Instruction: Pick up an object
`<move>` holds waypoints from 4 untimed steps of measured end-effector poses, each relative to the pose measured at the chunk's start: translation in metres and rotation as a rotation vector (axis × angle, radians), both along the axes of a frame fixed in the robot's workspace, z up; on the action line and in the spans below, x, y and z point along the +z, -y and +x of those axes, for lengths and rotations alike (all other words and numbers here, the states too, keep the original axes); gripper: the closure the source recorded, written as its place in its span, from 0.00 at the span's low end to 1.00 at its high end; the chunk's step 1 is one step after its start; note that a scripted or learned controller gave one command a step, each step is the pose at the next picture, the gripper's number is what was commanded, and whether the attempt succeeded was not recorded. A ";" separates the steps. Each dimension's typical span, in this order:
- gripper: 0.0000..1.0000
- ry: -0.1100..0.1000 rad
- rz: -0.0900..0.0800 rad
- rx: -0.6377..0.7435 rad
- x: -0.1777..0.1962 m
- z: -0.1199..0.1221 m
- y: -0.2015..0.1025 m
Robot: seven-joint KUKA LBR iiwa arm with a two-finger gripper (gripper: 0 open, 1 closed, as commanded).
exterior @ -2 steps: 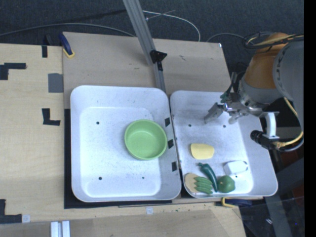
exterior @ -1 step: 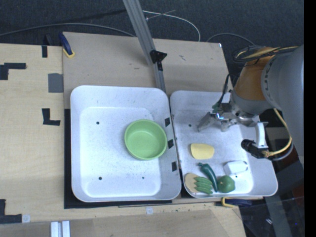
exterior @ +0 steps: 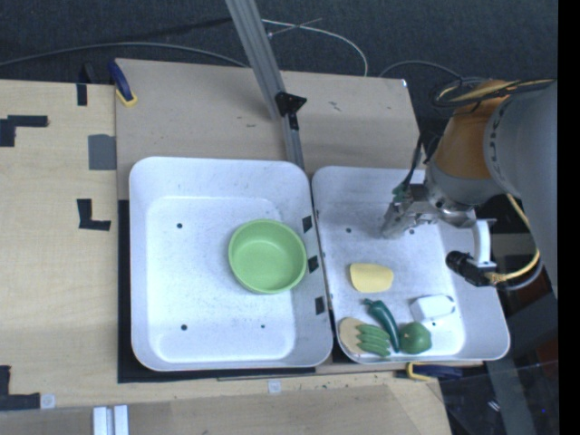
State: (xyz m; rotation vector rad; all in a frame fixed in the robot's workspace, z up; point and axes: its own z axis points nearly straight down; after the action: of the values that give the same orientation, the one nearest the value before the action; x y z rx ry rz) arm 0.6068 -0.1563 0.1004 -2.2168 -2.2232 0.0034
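Nearest to me, along the front rim of the right bin (exterior: 471, 352), I see the clutter bunched together: a green toy rake (exterior: 370, 337) lying over the bin's corner, a dark green handle-like piece (exterior: 384, 319) crossing it, a round green object (exterior: 415, 338) just beside that, and a small white object (exterior: 433, 307) a little behind. They sit so tightly that I judge a clean two-finger pinch there would be awkward.

Just beyond them a yellow block (exterior: 372, 277) lies flat and alone on the bin floor, apart from the rest. That makes it my likeliest target for the pick.

In the left bin (exterior: 145, 243) a green bowl (exterior: 266, 256) sits upright near the divider, well apart from the arm.

Farther back, the gripper (exterior: 399, 221) hangs over the bare rear part of the right bin, behind the yellow block and not touching it. It points down toward the floor; I see nothing between its fingers, but how far they are spread I cannot tell from this slant. I judge the pick not yet made.
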 end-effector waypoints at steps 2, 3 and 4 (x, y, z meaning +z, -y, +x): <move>1.00 0.006 -0.001 -0.002 0.107 0.004 0.002; 1.00 -0.001 0.001 0.002 0.099 -0.013 -0.048; 1.00 0.000 0.002 0.003 0.100 -0.022 -0.098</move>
State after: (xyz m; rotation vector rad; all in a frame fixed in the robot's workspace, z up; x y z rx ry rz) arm 0.5853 -0.0586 0.2007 -2.2127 -2.2257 0.0008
